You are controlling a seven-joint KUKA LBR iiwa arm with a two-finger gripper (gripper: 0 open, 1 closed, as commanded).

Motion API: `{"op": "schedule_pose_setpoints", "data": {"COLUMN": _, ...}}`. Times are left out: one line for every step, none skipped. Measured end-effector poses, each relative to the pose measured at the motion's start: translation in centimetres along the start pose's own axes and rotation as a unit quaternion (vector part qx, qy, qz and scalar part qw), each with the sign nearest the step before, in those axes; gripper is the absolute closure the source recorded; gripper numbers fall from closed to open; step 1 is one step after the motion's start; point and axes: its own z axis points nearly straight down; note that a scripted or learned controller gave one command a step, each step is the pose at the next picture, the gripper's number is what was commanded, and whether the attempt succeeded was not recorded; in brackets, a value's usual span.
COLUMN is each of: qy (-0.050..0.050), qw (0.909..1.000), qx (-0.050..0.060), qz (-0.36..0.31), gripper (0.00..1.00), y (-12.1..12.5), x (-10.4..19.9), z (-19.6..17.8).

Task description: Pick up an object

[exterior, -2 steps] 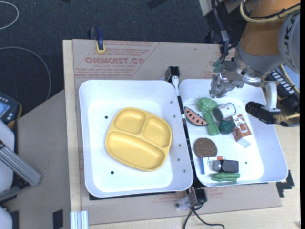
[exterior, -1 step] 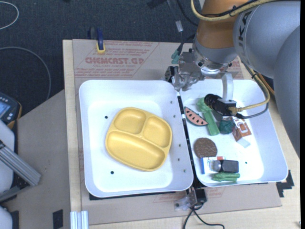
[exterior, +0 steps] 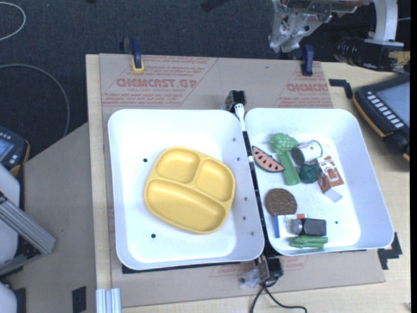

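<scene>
Over in the right bin (exterior: 355, 207), spotted everything crammed together: watermelon slice (exterior: 267, 159) touching the green toy (exterior: 285, 143), brown cookie (exterior: 281, 201) just beside a black block (exterior: 315, 227) and green pod (exterior: 307, 242). Saw the gripper (exterior: 291, 36) hovering beyond the bench's far edge, well apart from all that. Couldn't tell whether open or closed. Worried about clipping two neighbours at once going in, or skidding off the flat cookie.
</scene>
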Motion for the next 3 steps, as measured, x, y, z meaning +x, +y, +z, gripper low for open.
{"op": "schedule_pose_setpoints", "data": {"qy": -0.003, "qw": 0.9998, "qx": 0.019, "qz": 0.003, "gripper": 1.0, "y": -0.8, "x": 0.1, "z": 15.4}}
{"op": "schedule_pose_setpoints", "data": {"qy": -0.002, "qw": 0.9999, "qx": 0.015, "qz": -0.001, "gripper": 1.0, "y": 2.5, "x": 6.0, "z": 22.2}}
{"op": "schedule_pose_setpoints", "data": {"qy": 0.0, "qw": 1.0, "qx": 0.006, "qz": 0.001, "gripper": 1.0, "y": -3.0, "x": 6.7, "z": 12.7}}
